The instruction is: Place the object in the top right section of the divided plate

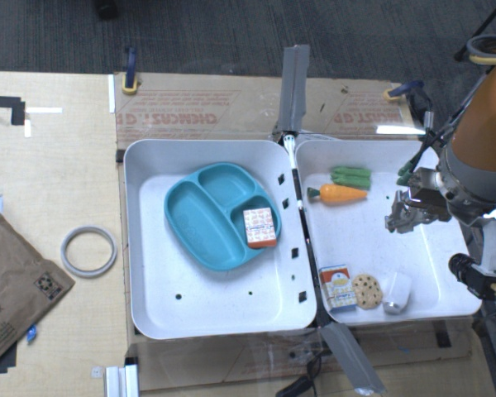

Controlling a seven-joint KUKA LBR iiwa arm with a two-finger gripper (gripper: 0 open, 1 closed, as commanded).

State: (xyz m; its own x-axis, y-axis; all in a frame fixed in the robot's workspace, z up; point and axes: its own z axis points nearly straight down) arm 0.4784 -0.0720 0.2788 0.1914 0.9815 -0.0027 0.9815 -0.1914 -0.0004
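A teal divided plate [200, 222] lies tilted in the left bin [149, 304]. A small carton with a red and white label [259, 227] sits in the plate's right-hand section. My gripper [403, 217] hangs over the right bin [430, 255], near its right side, well apart from the plate. Nothing shows between its fingers. A toy carrot with a green top [341, 187] lies at the back of the right bin.
At the front of the right bin lie a small snack box [337, 286], a cookie [367, 290] and a pale cup-like object [397, 293]. A tape ring [89, 250] and a cardboard box [12, 292] rest on the bench at left. Blue clamps hold the cardboard backing.
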